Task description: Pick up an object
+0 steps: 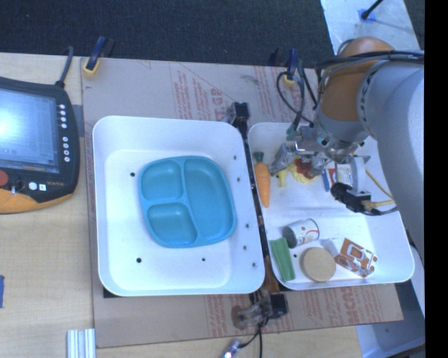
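Note:
My gripper (305, 164) hangs low over the back of the right bin (381, 271), under the orange-banded wrist. Right beneath it lie small red and yellow toy pieces (305, 171), partly hidden by the gripper body. An orange carrot (263, 183) lies along the bin's left wall, just left of the gripper. Nearer the front sit a small white can (305, 232), a green bar (281, 258), a round tan disc (319, 264) and a brown patterned packet (356, 256).
The left bin (119, 267) holds a blue divided plate (187, 201). A teach pendant (26, 144) lies at the far left of the bench. Cables and a black connector (355, 198) trail beside the wrist. Clamps sit along the bins' back edge.

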